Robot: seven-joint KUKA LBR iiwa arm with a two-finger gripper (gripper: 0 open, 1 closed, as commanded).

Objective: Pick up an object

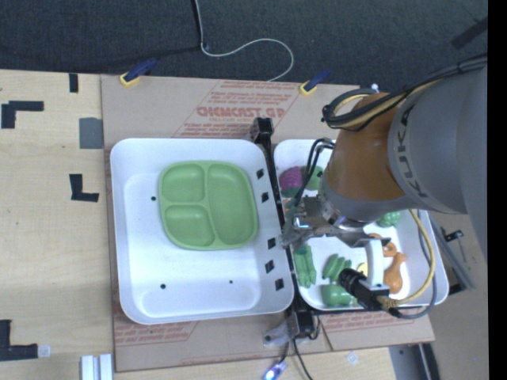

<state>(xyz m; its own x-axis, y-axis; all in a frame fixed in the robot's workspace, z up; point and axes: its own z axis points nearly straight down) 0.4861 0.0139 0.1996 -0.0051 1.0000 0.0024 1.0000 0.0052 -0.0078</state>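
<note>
The arm's orange band and grey wrist (364, 172) hang over the right bin (424, 287) and cover most of it. The gripper (305, 226) reaches down at the bin's left side, close to the divider. Beside it lies a purple object (290, 180), partly hidden by the arm. Green toy vegetables (305, 266) lie below the gripper, and more green pieces (336, 294) sit near the bin's front. An orange object (392, 269) lies at the right. Nothing visibly sits in the gripper.
The left bin (139, 291) holds a green divided plate (209, 203). A black clip strip (272, 204) runs between the bins. A black part on a cable (360, 286) crosses the right bin's front. Cardboard and the wooden bench surround the bins.
</note>
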